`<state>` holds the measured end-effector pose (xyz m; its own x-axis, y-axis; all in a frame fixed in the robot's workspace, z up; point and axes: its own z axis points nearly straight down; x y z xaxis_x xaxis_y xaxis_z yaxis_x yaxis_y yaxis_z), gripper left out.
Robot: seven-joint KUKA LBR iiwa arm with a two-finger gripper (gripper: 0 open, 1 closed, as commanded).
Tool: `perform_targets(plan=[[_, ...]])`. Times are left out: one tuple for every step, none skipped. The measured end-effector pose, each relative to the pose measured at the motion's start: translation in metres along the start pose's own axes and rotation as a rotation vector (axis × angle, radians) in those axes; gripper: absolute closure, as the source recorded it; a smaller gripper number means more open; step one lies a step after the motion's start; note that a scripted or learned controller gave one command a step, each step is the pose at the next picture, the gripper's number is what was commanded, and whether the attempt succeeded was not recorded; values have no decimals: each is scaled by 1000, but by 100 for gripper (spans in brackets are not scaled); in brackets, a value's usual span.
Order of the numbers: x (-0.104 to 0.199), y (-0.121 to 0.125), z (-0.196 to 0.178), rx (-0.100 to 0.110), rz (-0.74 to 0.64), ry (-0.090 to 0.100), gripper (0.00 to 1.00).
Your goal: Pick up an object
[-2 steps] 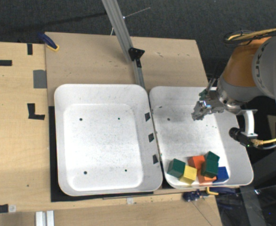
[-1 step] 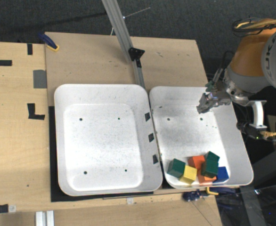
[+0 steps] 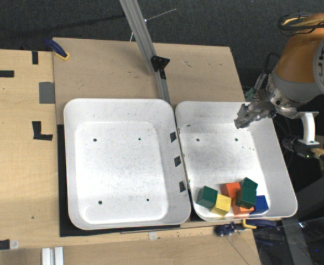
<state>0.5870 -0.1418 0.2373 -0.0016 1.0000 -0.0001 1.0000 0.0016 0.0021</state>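
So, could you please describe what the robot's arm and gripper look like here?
The arm is bulky and rounded, with an orange band above a grey wrist section. Black cables run alongside it. The gripper is small, dark grey and metallic.

I see two white bins [image 3: 120,106] of smooth, speckled plastic on a matt, wood-look tabletop [image 3: 18,164]. The far rail [image 3: 140,24] looks like brushed metal; the blocks [image 3: 233,197] near right appear matt.

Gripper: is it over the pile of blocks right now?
No, the gripper sits above the right bin's far edge, while the blocks lie clustered at its near end.
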Motion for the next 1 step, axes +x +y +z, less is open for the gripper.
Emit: perform_targets(plan=[[54, 7, -2, 2, -5, 2, 100]])
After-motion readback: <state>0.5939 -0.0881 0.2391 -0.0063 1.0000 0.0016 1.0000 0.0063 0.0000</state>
